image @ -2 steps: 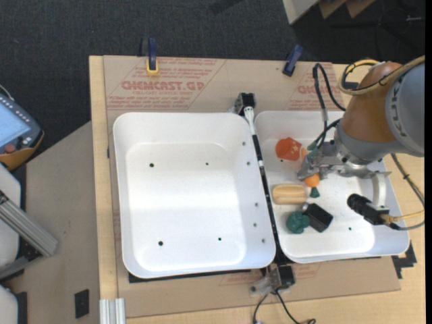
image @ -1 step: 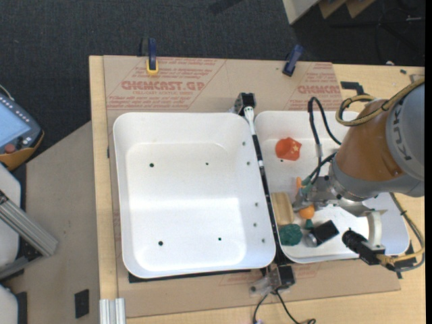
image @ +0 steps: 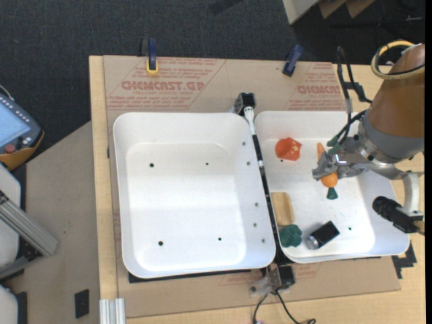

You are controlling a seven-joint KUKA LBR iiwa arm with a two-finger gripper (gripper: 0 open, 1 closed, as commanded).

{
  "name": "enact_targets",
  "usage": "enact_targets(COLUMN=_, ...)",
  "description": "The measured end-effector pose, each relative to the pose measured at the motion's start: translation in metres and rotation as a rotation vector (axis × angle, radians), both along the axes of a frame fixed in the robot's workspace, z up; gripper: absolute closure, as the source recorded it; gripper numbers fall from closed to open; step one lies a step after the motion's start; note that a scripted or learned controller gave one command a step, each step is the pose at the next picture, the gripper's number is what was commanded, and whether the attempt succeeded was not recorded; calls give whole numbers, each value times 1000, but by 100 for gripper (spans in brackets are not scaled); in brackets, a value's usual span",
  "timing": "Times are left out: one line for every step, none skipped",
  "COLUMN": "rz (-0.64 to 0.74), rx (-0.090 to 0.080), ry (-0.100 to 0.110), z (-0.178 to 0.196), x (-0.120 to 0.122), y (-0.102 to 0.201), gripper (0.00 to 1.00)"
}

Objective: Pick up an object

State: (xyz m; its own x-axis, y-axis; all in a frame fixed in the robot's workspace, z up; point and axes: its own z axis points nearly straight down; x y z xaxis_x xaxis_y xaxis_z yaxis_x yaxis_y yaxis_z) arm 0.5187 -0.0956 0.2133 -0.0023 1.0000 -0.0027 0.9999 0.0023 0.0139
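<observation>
The KUKA arm [image: 398,106] is reaching over the right bin [image: 385,248], and its pincer [image: 332,171] is hanging low over the bin floor among several small objects. Whether its fingers are spread or pressed together cannot be told from this slanted view, since the wrist and cabling are hiding them. Directly under the pincer, an orange piece with a green tip, carrot-like in shape [image: 330,184], is lying so close that it may be touching the tips, yet nothing is showing clearly between them, so no hold can be claimed. To the pincer's left an orange-red lump [image: 288,149] is sitting apart; below and to its left a tan wooden block [image: 281,208], a dark green lump [image: 291,235] and a black and silver block [image: 322,235] are lying well away. The left bin [image: 135,248] is lying far to the pincer's left. Judging from this, the carrot-like piece is the likely target, and the risks are plain: if the pincer is sitting off-centre, one tip may be pushing the slim piece sideways rather than trapping it, or a grip on the narrow green end may be letting it swing and drop during a lift.
</observation>
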Motion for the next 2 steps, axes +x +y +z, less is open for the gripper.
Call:
enact_targets(rz=-3, rx=6, ry=21, z=-30, x=-42, y=25, gripper=100)
enact_targets(rz=3, rx=5, ry=16, z=-29, x=-40, y=84, gripper=100)
